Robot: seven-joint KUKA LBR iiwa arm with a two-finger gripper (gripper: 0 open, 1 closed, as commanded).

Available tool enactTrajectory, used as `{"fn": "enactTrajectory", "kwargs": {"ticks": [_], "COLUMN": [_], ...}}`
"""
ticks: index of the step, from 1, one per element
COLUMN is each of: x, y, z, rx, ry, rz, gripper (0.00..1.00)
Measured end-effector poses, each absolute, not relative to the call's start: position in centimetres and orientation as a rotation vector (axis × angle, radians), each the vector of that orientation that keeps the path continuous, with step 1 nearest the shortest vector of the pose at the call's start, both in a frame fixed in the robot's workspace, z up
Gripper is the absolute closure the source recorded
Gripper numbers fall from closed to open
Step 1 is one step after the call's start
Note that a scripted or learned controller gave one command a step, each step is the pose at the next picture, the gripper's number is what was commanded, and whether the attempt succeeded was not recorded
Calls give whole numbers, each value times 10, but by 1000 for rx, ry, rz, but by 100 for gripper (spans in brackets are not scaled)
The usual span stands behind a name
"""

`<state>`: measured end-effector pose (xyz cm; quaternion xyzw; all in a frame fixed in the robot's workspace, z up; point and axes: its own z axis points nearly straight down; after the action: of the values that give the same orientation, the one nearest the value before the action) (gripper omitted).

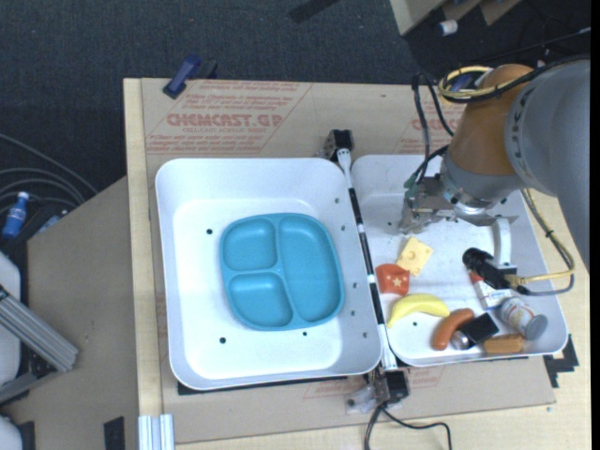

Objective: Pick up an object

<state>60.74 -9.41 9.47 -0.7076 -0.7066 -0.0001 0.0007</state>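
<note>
The end effector [411, 216] hangs low over the back part of the right bin [382, 182], close to the wall it shares with the left bin [184, 204]. Seen from above, it cannot be told whether it is apart or together, and nothing is visibly held in it. Just in front of it lies a yellow cheese wedge [415, 254], and beside that, against the dividing wall, a small red piece of food [392, 277]. Nearer the front of the same bin lie a banana [419, 307], an orange sausage [451, 327] touching a small black block [481, 327], an orange stick [502, 345] and a grey bottle [525, 319] in the corner. The left bin holds a blue divided plate [281, 270], lying flat near its middle. Both bins sit side by side on the desk [234, 111].
</note>
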Motion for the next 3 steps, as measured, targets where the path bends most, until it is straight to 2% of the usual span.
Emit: {"fn": "enactTrajectory", "kwargs": {"ticks": [1,2,3], "x": [607,667,627], "y": [-94,-95,-93], "z": [94,85,85], "rx": [-2222,-2221,-2221], "ry": [-2219,-2223,-2219], "rz": [0,0,1], "gripper": [0,0,0]}}
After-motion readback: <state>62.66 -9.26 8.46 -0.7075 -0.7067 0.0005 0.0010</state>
